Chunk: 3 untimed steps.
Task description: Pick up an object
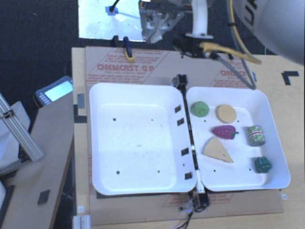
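Observation:
The right bin holds several small objects: a green ball, a tan disc, a purple grape bunch, a yellow cheese wedge, a green-and-white can and a dark teal block. My gripper hangs high at the top of the view, beyond the far edge of the bins and well away from every object. It looks open, with nothing between its fingers.
The left bin sits beside the right one, joined along a black clip strip. Both rest on a cardboard sheet. Cables run over the back right. A handheld device lies at the left.

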{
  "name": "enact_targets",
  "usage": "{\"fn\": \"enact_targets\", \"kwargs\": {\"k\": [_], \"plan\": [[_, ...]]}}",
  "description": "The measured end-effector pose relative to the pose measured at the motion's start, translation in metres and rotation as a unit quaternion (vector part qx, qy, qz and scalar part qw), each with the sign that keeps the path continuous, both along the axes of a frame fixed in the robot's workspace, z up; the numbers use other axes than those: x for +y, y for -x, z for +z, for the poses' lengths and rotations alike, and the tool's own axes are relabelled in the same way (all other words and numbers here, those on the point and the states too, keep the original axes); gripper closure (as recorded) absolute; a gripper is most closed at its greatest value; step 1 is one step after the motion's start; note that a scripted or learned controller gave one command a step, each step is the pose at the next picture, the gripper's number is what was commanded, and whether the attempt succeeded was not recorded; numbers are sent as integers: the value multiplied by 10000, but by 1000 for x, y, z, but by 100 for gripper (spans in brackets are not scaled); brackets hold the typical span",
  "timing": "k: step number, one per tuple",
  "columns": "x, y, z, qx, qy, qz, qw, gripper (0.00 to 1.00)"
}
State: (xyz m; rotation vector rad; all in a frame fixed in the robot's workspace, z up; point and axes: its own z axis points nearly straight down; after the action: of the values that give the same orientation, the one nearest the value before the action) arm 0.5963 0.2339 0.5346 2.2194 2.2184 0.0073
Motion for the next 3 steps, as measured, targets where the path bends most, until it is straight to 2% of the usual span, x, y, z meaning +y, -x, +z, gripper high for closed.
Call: {"fn": "enact_targets", "kwargs": {"k": [1, 2, 3], "plan": [[-33, 60, 1, 28, -3, -2, 10000, 100], [2, 57, -53, 45, 7, 35, 10000, 100], [0, 30, 4, -11, -12, 10, 10000, 100]]}}
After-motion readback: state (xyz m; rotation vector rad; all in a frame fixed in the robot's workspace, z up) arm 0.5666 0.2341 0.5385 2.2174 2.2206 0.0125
